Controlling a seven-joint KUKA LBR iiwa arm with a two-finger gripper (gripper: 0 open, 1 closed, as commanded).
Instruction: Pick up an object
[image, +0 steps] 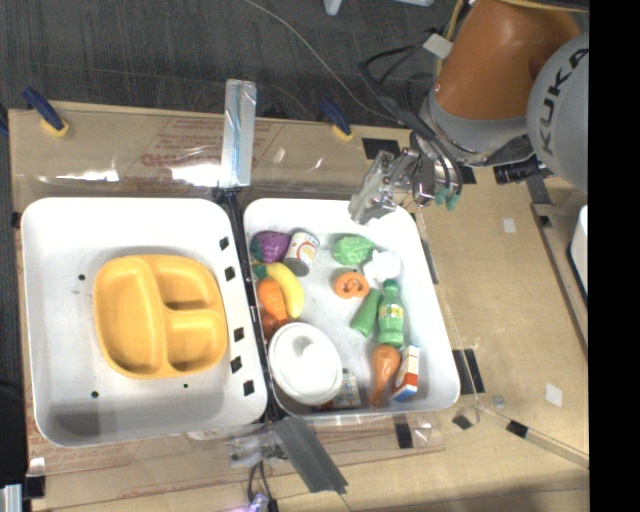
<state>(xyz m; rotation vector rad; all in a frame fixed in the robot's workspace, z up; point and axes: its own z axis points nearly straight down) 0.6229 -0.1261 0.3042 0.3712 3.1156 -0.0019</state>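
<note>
bench (500, 300), 2 white bins; "kuk" on arm (560, 90).

- I see the candidate objects clustered in the right bin (425, 300).
- Purple item (269, 245): far left corner, touching a small can (303, 247).
- Banana (287, 287): lies slantwise over a carrot (271, 303).
- White bowl (304, 361): near left, upright.
- Green leafy item (352, 249): far side, beside a white piece (382, 266).
- Orange ring (349, 285): centre.
- Green bottle (390, 312): lying flat.
- Small carton (407, 372): near right corner.
</note>
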